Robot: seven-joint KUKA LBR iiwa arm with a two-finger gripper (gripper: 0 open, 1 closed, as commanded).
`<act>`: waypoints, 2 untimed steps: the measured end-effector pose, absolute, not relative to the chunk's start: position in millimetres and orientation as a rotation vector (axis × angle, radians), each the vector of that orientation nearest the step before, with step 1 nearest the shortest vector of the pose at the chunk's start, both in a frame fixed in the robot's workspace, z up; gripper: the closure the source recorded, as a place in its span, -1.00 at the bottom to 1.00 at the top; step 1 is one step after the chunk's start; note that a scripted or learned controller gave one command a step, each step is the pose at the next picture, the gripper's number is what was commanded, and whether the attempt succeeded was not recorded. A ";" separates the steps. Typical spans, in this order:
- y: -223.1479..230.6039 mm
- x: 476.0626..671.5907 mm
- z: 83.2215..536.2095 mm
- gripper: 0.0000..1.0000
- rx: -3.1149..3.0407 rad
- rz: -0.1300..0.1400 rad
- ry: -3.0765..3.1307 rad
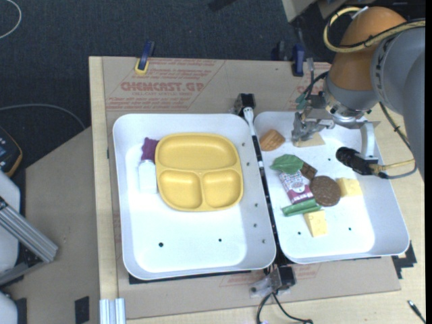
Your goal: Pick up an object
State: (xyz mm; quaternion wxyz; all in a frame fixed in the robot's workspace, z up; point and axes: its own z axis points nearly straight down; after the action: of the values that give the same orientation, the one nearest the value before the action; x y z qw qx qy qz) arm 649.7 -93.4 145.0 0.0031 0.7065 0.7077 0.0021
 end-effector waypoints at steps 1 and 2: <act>-98.4 645.3 206.8 1.00 2.217 0.007 2.215; -98.5 646.3 226.7 1.00 2.217 0.005 2.218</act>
State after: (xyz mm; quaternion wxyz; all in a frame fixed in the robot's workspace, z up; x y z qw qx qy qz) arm 646.3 -98.5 226.7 0.0025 0.7069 0.7073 0.0016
